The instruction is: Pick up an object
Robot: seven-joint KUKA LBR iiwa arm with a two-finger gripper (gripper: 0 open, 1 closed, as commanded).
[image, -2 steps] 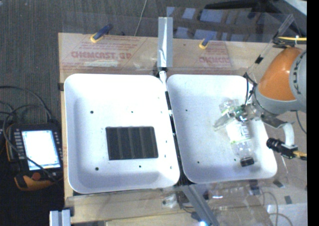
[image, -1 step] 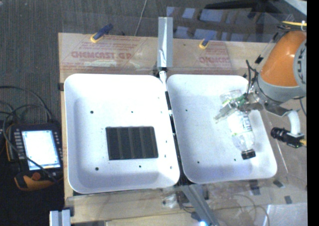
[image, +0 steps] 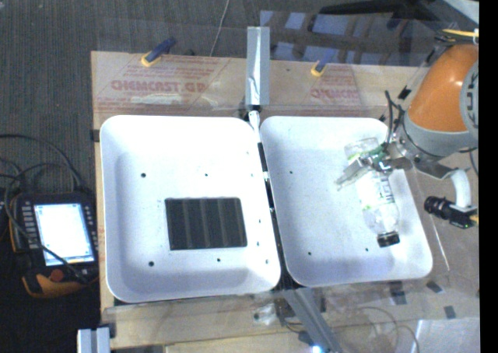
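Clear plastic bottle, dark-capped, lying in right bin: likely light, slick, crushable; grip mid-body; pincer at its upper end, spread unreadable.

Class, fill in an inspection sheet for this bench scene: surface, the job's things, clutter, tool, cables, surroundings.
Surface: bench bearing left bin and right bin, side by side.
Job's things: clear plastic bottle with a dark cap, lying in the right bin; dark ribbed panel flat in the left bin.
Clutter: nothing seen.
Tool: tool over the right bin, just above the bottle's upper end; grip unclear.
Cables: thin cable on the floor behind the bench.
Surroundings: lit handheld screen on the floor at left.
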